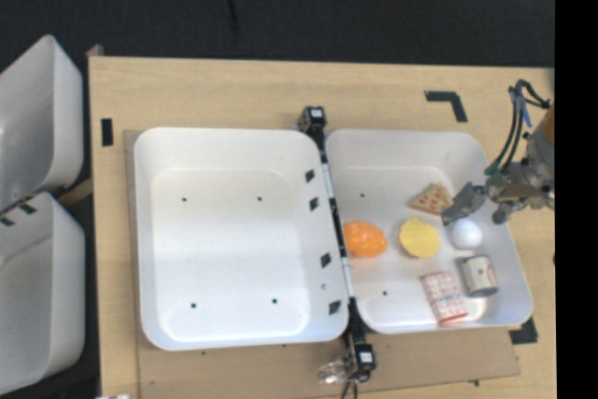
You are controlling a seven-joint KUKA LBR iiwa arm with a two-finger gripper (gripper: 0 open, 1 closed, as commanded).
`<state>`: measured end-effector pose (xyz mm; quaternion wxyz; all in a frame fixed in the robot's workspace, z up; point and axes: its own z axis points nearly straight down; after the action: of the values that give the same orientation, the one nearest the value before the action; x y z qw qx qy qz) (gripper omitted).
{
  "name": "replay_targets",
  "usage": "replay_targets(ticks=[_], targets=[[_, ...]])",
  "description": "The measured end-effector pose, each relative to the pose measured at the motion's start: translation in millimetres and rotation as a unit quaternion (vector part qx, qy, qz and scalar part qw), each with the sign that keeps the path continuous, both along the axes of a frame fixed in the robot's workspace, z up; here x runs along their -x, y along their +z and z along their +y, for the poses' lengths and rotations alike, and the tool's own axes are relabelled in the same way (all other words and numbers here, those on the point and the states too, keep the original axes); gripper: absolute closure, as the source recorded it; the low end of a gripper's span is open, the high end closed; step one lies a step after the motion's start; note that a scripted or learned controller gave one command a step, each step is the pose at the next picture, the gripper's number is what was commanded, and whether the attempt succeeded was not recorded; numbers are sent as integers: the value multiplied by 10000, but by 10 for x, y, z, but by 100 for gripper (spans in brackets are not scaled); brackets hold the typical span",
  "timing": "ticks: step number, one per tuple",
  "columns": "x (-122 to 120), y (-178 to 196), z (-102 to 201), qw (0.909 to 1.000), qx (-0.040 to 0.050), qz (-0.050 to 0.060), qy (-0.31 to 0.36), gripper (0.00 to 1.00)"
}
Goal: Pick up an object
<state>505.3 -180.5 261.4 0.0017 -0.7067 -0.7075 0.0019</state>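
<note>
Two white bins sit side by side on my desk; the right bin holds six things. I see the end effector at its right edge, spread open over a white ball, beside a yellow disc and tan wedge.

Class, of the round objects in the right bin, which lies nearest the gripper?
The white ball, just below the gripper; the yellow ball and orange ball lie farther left.
</note>
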Motion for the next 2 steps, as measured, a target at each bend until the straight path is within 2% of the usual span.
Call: replay_targets(ticks=[1, 2], targets=[[-95, -1167, 545, 10000, -28, 54, 19, 0], [-1056, -606, 944, 10000, 5, -60, 34, 0]])
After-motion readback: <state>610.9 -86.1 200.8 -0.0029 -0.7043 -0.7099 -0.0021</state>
